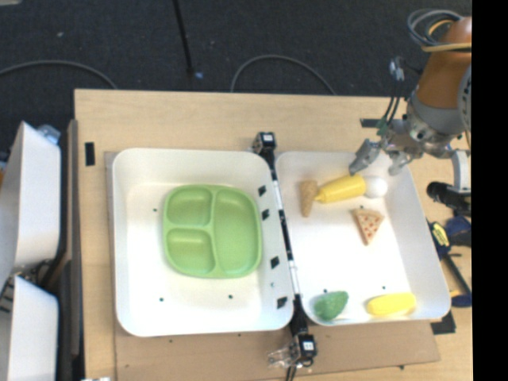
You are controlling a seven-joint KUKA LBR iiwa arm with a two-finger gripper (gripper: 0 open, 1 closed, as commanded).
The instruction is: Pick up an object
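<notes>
A: Where is the gripper [382, 156] hanging?
B: Over the right bin's [421, 213] far edge, fingers spreading apart, gripping nothing.
A: And the objects?
B: A yellow piece [343, 187] and a white ball [375, 186] are lying just below it; a green divided plate [212, 230] is sitting in the left bin [135, 292]

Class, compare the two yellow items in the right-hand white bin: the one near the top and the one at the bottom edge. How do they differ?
The long yellow corn-like piece lies high in the right white bin, just below the gripper; the short yellow block lies at the bottom, far from it. The corn-like piece is longer and tapered, the block stubby. The first touches a tan cone and white ball; the block lies apart, beside a green lump. Both are yellow and lie flat.
</notes>
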